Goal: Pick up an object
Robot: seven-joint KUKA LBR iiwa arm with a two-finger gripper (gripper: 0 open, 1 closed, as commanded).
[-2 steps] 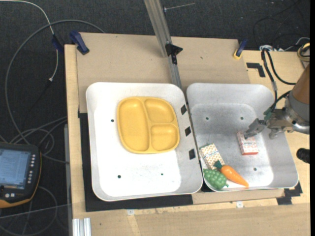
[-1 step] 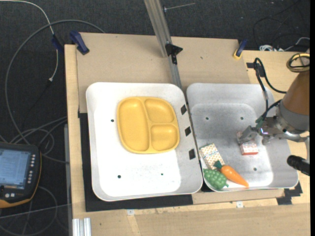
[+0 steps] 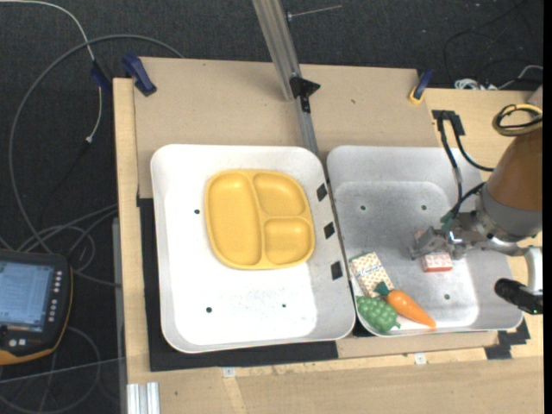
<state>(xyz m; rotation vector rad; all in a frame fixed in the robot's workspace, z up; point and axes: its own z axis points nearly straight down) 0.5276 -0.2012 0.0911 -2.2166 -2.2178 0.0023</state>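
My gripper (image 3: 436, 247) hangs low over the middle of the right bin (image 3: 379, 175), its grey fingers spread open. A small red and white block (image 3: 437, 263) lies on the bin floor right at the fingertips, touching or just in front of them; nothing is lifted. Toward the bin's front left lie a patterned little box (image 3: 371, 272), a green bumpy toy (image 3: 378, 312) and an orange carrot (image 3: 410, 307), all packed close together and well left of the gripper.
The left bin (image 3: 177, 257) holds a yellow divided plate (image 3: 259, 216). A slanted metal pole (image 3: 274, 24) rises behind the bins. The arm's orange band (image 3: 522, 175) stands over the right bin's right edge. Black cables (image 3: 453, 145) trail at the back right.
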